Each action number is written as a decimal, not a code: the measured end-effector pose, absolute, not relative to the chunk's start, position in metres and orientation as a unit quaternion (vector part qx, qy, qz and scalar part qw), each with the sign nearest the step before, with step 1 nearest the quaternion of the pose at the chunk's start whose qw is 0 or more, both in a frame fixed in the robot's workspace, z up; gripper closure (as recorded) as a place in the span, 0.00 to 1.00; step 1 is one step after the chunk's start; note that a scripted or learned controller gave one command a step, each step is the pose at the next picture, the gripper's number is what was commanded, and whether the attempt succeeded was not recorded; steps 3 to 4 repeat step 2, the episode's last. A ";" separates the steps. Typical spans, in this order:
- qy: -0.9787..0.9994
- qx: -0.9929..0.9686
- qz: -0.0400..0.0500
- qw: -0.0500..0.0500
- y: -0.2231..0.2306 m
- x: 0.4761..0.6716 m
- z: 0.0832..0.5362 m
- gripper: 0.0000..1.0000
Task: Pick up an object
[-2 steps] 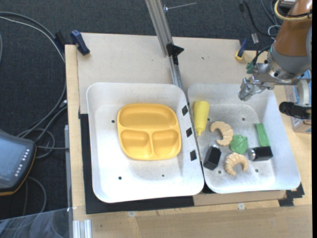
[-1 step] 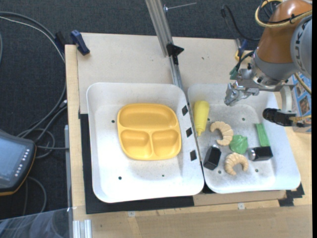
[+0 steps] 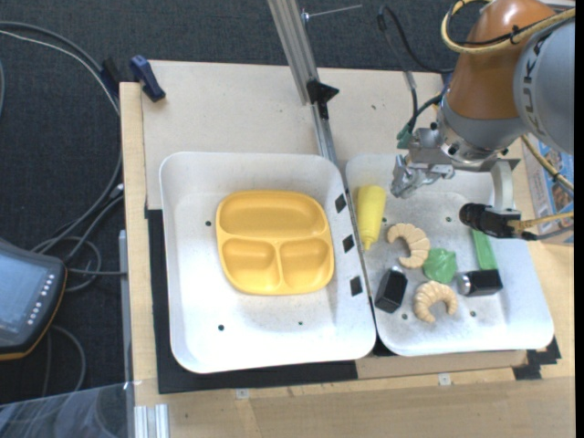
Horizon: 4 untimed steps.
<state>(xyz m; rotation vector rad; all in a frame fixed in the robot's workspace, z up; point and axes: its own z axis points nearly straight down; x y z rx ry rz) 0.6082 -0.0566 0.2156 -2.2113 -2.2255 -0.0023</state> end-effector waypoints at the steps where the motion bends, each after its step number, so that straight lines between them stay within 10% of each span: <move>1: -0.710 -0.705 0.000 0.003 0.005 0.586 0.221 1.00; 4: -0.710 -0.704 0.000 0.003 0.057 0.560 0.229 1.00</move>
